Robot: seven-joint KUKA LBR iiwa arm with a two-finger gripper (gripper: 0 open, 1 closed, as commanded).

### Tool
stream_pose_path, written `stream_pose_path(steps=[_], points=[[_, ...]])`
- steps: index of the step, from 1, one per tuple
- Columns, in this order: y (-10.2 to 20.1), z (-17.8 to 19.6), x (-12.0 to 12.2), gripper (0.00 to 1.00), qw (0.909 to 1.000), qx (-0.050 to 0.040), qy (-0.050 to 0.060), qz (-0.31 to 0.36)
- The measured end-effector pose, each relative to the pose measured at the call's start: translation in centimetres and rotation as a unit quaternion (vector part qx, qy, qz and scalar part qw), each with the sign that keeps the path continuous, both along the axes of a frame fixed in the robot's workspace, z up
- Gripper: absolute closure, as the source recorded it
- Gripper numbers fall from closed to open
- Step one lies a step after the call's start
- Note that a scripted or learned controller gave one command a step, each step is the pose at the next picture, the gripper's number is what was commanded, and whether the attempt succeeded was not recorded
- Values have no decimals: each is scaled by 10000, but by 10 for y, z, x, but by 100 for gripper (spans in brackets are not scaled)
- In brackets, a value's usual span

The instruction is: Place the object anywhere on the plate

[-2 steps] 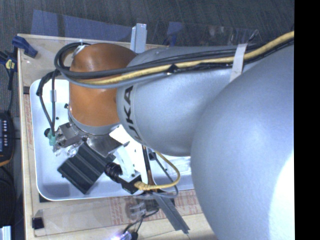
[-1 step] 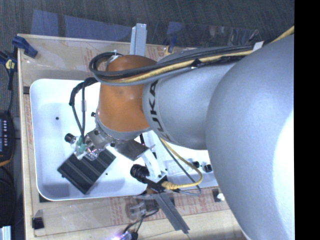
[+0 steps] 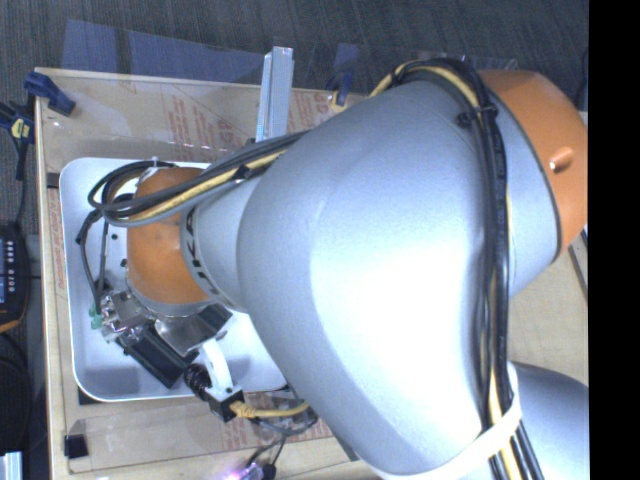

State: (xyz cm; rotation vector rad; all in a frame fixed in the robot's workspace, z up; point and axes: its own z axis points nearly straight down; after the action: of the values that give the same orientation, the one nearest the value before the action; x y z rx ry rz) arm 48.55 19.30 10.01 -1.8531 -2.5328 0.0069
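My grey arm reaches in from the right and covers most of the bench. Its orange wrist band hangs over the left white bin. Below the band the gripper points down into the front left part of that bin, low over the bin floor. Its black body and a white attachment hide what lies under it. The arm blocks much of the bin's inside.
A metal upright post stands behind the left bin. A blue clamp sits at the bench's back left corner. A black device lies off the left edge. Loose cables run along the front.
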Motion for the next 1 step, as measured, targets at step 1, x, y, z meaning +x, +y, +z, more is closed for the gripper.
stream_pose_path(steps=[1], points=[[-82,61,10,100,9958,11,-18,918]])
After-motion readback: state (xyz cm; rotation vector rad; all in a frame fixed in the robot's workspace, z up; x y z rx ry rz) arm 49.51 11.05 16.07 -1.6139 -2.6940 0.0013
